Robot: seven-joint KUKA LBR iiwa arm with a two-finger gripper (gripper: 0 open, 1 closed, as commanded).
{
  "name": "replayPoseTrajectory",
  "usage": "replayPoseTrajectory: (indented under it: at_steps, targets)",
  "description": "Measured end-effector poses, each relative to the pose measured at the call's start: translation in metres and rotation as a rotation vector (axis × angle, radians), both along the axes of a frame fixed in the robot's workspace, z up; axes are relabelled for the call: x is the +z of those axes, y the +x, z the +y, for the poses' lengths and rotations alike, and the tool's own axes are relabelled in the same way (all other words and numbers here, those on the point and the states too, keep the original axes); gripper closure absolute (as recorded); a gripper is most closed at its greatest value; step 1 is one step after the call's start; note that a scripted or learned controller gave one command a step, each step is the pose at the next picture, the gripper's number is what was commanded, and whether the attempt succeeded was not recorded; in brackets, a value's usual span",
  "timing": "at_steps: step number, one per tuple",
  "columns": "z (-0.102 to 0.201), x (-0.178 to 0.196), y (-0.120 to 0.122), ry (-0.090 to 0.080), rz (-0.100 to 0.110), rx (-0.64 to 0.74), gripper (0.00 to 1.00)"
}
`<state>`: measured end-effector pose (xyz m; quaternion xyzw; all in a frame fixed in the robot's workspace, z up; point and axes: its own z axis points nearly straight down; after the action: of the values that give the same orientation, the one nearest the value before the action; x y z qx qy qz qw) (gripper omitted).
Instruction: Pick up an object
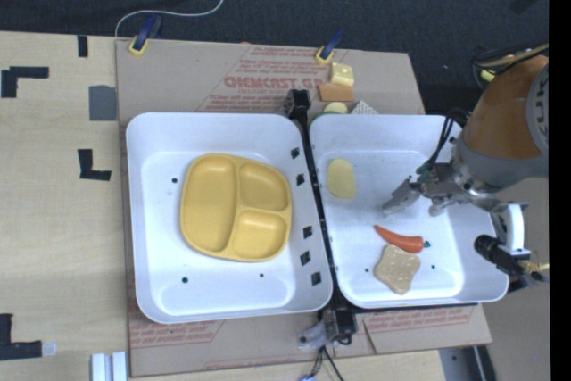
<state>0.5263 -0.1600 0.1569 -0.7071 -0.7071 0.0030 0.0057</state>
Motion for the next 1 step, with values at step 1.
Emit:
replayPoseTrajectory:
  at_steps: [1]
  targets:
    - [-0.0073, -0.0733, -0.033, -0.004, -0.014, -0.002, 0.0]
